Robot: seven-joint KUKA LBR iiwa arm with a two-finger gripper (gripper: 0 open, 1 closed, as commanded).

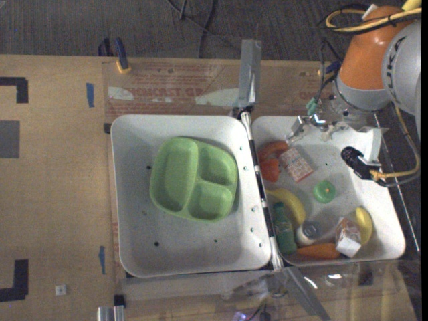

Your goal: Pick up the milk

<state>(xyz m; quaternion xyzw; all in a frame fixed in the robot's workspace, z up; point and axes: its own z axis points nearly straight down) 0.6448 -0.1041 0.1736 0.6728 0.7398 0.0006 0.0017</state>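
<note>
Right bin (391, 243), near edge: milk carton (348, 237), lying tilted in the near right corner, beside a yellow lemon (364, 223); orange carrot (317, 251); green bottle (283, 227); small capped jar (308, 232). Mid-bin: banana (289, 204), green round lid (325, 192), checked packet (296, 164), red item (271, 160), possibly a pepper. Left bin (134, 246): green divided plate (194, 178). Far edge: gripper (302, 127), over the right bin's rim, well apart from the milk; finger state cannot be told.
</note>
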